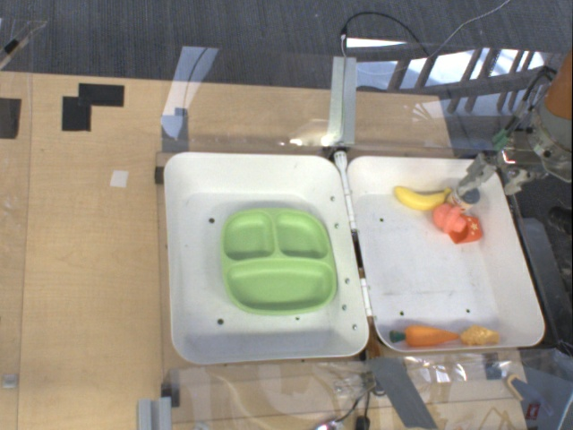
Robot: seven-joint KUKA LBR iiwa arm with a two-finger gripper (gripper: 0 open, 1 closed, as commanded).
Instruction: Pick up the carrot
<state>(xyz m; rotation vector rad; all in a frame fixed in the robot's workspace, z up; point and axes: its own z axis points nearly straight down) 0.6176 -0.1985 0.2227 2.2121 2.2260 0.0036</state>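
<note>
Pincer hangs at the far end of the right bin, and the carrot waits at the near end.

We see the pincer (467, 195) poised over the right bin (510, 240), just above the red piece (460, 225) and beside the banana (419, 198); whether it is released or clenched, we cannot tell from here. The carrot (431, 336) lies flat against that bin's near wall, just beside a small yellow piece (481, 336), well apart from the pincer. The green plate (277, 261) sits in the bin to the left of it. We judge the approach is not yet made: next we need to travel across the right bin toward its near wall, line up over the carrot's middle, and drop without clipping the wall.
</note>
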